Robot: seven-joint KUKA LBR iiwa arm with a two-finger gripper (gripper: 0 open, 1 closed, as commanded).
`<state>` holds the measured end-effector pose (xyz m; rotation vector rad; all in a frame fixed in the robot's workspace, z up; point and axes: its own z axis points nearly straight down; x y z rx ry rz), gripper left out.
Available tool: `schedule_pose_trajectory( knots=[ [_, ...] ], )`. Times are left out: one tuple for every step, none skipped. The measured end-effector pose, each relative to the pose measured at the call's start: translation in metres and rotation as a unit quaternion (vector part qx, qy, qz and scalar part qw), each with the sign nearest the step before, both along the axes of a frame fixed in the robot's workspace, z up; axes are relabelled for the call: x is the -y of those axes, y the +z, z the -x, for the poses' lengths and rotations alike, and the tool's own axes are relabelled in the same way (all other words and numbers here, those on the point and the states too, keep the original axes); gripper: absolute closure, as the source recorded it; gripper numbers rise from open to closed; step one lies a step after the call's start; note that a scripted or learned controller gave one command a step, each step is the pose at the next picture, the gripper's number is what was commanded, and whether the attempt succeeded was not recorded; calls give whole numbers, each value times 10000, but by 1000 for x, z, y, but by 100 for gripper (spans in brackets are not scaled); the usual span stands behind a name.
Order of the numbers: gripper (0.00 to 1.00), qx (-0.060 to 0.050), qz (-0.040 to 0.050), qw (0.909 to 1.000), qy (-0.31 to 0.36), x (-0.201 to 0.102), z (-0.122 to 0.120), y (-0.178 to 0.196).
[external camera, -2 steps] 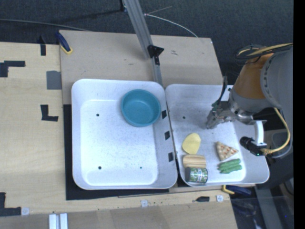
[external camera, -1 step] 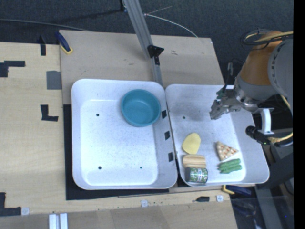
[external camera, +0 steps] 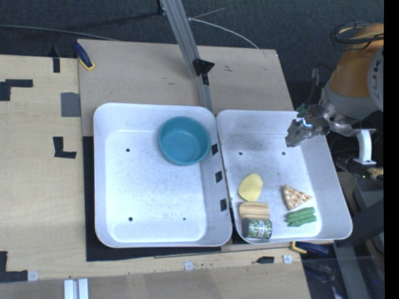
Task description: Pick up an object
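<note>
White bins (external camera: 112, 167) carry our items: a blue bowl (external camera: 184, 140) at 9 o'clock from the gripper (external camera: 296, 134); chip (external camera: 250, 187), pizza slice (external camera: 295, 197), beans (external camera: 301, 217) and can (external camera: 257, 228) toward 6. We cannot tell its grip.

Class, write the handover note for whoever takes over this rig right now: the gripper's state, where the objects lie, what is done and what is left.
Gripper: over the right white bin's far right edge, nothing between its fingers; open or shut can't be judged.
Right bin, near end: pale yellow rounded piece, tan cylinder just below it, green-labelled can at the front rim, pizza-slice toy, green bean pods.
Left white bin: round blue bowl at its far right corner.
Done: nothing picked up yet.
Left: choose an object, descend, grasp, lift.
</note>
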<state>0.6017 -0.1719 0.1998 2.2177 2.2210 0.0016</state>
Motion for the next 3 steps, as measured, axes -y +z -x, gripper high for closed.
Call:
schedule_pose_trajectory(
  knots=[
    [100, -1, -3, 10000, 1, 0, -1, 33],
    [100, -28, -10, 10000, 18, -57, 9, 25],
    [100, -24, -9, 10000, 23, -116, 8, 16]
  ],
)
